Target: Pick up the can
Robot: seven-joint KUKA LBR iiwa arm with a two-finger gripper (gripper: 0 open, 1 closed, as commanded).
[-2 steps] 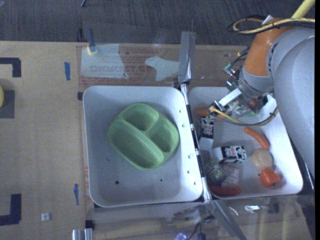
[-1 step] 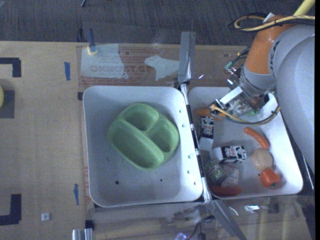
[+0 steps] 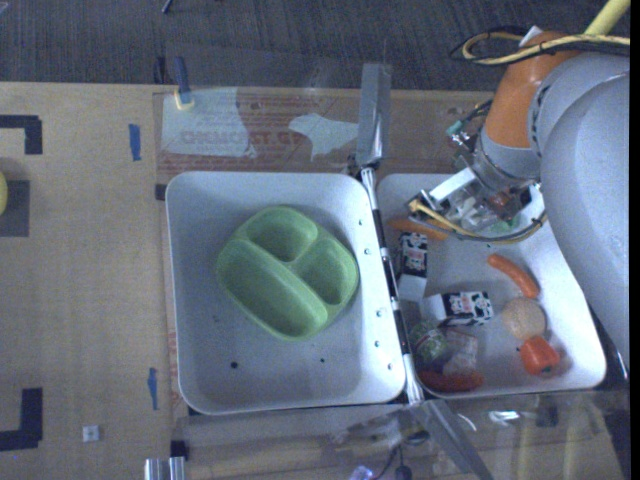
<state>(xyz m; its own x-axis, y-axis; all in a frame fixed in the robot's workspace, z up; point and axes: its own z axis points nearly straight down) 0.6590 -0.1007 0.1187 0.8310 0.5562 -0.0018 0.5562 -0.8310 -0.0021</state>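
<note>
Wooden surface, pretty cluttered. Can sits in the right bin, lower-left corner: probably light, rigid and slick, so pinch its sides. Claw hovers well apart from it, can't tell if it's open.

The can is a small rounded body with a mottled green label and a pale patch. It lies in the right bin, in the lower left corner as the camera sees it, close to the bin's left wall. A red item lies just below it. Blur hides whether it stands upright or lies on its side.
</note>
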